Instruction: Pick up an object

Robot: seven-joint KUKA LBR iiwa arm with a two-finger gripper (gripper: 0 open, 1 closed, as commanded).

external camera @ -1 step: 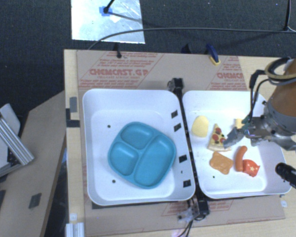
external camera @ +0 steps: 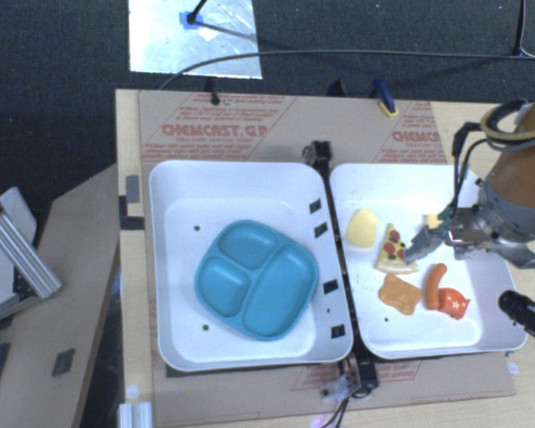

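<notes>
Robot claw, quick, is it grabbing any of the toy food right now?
Gripper: low in the right bin, tip at the pizza slice; whether it is open, closed or holding anything cannot be told.

Right bin (external camera: 481, 341) centre crowded: pizza slice (external camera: 392, 250), sausage (external camera: 435, 277), nugget (external camera: 399, 292); corners free.
</notes>
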